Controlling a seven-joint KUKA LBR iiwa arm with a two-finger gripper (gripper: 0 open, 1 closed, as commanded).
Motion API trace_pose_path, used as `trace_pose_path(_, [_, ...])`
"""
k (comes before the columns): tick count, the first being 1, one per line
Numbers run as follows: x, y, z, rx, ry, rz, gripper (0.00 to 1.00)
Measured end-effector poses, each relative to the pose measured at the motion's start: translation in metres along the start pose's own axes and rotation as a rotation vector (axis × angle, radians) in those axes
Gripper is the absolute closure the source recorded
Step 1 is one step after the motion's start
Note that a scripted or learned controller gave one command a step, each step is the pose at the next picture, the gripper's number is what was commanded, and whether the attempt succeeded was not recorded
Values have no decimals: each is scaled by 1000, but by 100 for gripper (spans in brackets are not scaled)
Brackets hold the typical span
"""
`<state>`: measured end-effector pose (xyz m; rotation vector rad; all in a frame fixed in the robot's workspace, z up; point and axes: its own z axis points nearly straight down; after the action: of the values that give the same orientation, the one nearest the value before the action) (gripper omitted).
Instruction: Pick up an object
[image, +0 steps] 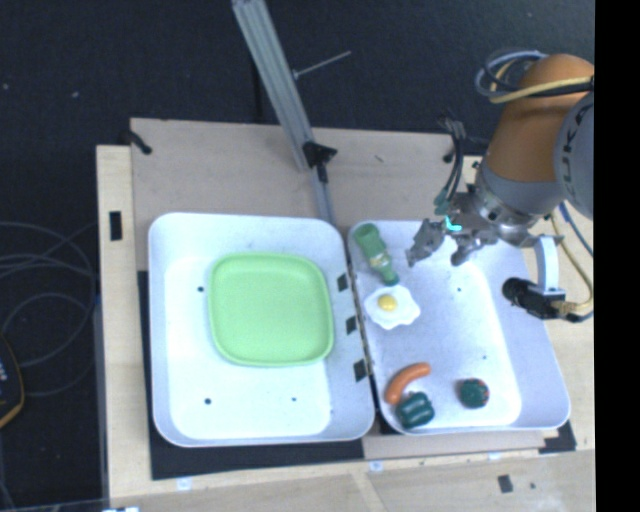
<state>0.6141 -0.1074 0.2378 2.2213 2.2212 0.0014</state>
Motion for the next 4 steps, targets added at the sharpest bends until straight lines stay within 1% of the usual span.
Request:
trace_pose_path(1, [0, 0, 0, 0, 0, 0, 0])
trace_pose_path(3, [3, -8, 86, 4, -1, 1, 0])
trace_pose_path(4, [2, -9, 138, 3, -1, 1, 0])
